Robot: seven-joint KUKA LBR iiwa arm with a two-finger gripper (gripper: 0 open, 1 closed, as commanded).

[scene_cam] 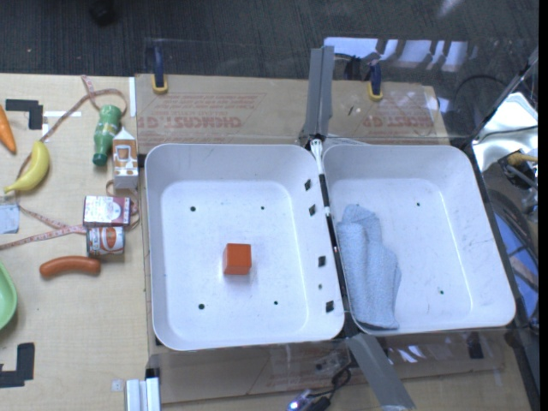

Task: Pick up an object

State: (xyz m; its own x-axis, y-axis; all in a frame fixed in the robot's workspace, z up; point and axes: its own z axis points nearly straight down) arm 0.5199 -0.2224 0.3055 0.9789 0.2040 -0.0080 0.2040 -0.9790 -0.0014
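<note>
Your clearest target is the orange block [237, 259], sitting alone near the middle of the left bin [171, 178], a little toward the near wall, flat on the floor and well apart from every side. Nothing touches it or leans on it.

The other candidate is the pale blue cloth [370, 268] in the right bin [454, 178]. It lies crumpled along that bin's left wall, running down to the near corner.

Judging from how things lie, you are at the very start: no object has been lifted and the approach has not begun. Whether the gripper is apart or together you cannot tell from this view, so check that before you commit.

The next move calls for picking a target and coming down over it from above. The block looks the easier choice, with firm, square sides and free room all round. The cloth is soft and pressed against a wall, so a grasp there is likelier to slip or snag.

Off to the left on the bench [68, 332], the banana [29, 169], green bottle [106, 132] and can [106, 241] lie outside both bins; leave them be.
</note>
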